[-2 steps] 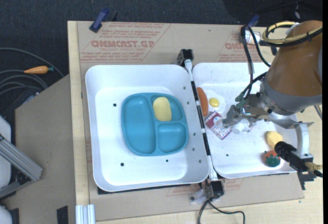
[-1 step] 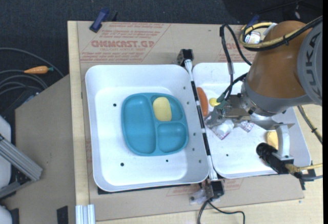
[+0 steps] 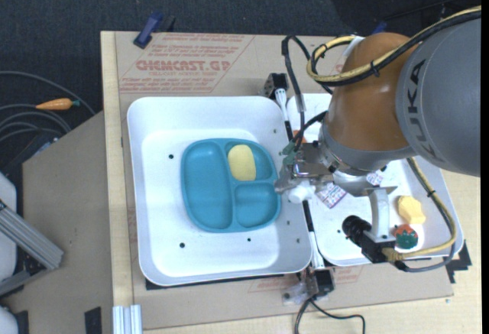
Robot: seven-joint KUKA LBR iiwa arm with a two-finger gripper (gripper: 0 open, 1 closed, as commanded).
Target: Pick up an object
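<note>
Bins number two — one blue tray with one yellow piece lies left; perhaps three small objects right. Gripper above the divide, grip state unclear.

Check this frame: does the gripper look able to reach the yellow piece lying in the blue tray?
Probably yes. The yellow piece lies uncovered in the blue tray, and the gripper sits just beside the tray's right rim with nothing between.
</note>
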